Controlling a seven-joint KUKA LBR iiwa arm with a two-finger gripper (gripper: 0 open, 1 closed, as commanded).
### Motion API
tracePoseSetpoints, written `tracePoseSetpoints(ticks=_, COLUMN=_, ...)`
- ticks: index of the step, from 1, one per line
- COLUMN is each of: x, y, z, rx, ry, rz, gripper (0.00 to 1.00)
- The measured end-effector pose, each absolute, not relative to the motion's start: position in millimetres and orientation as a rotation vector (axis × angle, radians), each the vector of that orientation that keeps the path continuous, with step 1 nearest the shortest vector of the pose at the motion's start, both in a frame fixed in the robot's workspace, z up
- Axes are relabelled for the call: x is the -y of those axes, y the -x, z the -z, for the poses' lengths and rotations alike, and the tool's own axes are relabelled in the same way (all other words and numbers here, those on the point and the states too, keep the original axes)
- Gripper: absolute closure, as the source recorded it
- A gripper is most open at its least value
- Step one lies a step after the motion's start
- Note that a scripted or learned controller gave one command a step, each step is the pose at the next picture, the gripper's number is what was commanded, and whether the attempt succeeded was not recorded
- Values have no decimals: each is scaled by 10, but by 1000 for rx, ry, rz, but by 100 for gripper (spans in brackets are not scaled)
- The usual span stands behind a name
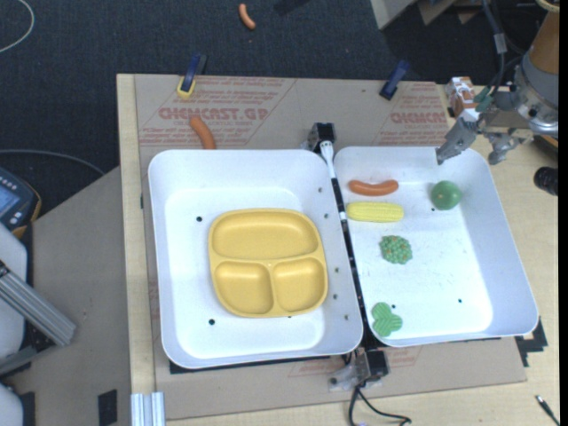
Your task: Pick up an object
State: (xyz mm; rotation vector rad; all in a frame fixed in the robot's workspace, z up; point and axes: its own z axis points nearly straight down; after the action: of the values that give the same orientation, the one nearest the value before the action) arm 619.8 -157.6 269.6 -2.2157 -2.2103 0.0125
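Your pincer hangs over the far right corner of the right bin, its two fingers spread apart with nothing between them. One finger points down toward the bin's far rim. The nearest thing to it is the green ball, which lies on the bin floor just below the pincer and slightly to its left in the camera view, not touching it. Further left you have the sausage and, just beside it, the corn cob. The broccoli floret sits near the bin's middle, and a green leafy piece rests by the near rim, well apart from the pincer. In the left bin lies a yellow divided plate. A second sausage lies on the desk beyond that bin.
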Motion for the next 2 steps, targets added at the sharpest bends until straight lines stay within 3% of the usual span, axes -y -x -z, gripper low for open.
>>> tracePoseSetpoints(ticks=1, x=1571, y=-6218, z=-2776, rx=2221, ry=2221, rz=0, gripper=0)
tracePoseSetpoints(ticks=2, x=1513, y=-6294, z=-2288, rx=2220, ry=2216, rz=-5, gripper=0)
